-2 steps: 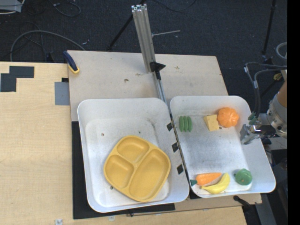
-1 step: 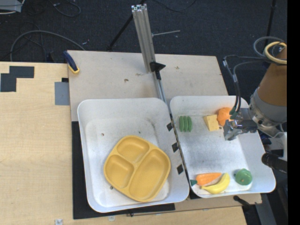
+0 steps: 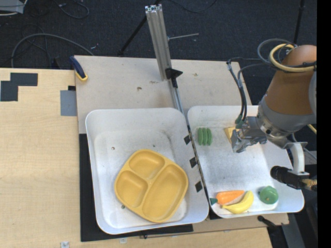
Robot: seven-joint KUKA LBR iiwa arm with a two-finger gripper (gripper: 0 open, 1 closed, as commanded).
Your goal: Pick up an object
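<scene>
Camera view: we log the gripper (image 3: 243, 141) low over the right bin (image 3: 258, 161), just beside a small yellow piece (image 3: 229, 133) at its 10 o'clock; whether that piece is gripped, or how the fingers stand, we cannot tell. The arm enters from 3 o'clock, wrist pitched steeply downward. The green ridged object (image 3: 205, 136) lies at 9 o'clock, long axis 12-to-6.

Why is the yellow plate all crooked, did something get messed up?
Nothing looks broken or spilled. The yellow divided plate just sits turned at an angle in the left bin, lying flat.
</scene>
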